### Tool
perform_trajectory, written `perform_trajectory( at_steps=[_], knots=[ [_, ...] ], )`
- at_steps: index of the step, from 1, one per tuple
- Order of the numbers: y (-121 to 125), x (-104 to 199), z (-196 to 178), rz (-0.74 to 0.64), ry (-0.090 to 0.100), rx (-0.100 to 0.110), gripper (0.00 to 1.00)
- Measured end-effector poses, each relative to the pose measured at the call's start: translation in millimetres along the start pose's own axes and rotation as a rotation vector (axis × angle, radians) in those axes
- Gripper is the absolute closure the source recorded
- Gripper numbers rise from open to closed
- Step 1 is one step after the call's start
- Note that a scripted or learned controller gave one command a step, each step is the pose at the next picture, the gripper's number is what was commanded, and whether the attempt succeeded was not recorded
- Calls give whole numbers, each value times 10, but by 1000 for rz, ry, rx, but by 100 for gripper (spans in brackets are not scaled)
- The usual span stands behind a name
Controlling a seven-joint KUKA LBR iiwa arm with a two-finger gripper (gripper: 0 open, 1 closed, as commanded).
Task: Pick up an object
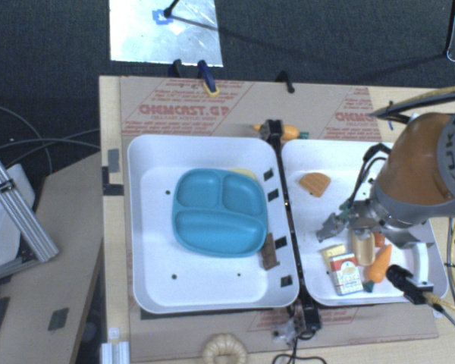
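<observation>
Camera view, from left: blue divided plate [218, 211] in left bin [148, 279], much free white floor around. Brown wedge piece [315, 183] alone in right bin [307, 283], near upper wall. Gripper [351, 230] low over right bin, fingers state not possible to tell. Just under and right: small box [344, 268], brown bottle [363, 246], orange carrot [379, 262], crowded together near front wall.

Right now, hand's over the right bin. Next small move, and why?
Probably lower straight down a little. The hand sits above a cluster near the right bin's front: a carrot, a small box and a tan jar. Whether it holds anything is unclear.
</observation>
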State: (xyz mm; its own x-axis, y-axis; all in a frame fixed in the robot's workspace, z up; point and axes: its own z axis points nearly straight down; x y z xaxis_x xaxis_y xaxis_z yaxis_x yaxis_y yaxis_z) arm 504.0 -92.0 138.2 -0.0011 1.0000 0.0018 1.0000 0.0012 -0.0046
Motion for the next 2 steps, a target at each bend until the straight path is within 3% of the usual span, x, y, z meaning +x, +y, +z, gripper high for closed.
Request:
perform_trajectory(
  at_steps=[1, 2],
  knots=[
    [-6, 6, 525, 1, 0, 0, 0],
    [13, 2, 393, 1, -1, -6, 100]
  ],
)
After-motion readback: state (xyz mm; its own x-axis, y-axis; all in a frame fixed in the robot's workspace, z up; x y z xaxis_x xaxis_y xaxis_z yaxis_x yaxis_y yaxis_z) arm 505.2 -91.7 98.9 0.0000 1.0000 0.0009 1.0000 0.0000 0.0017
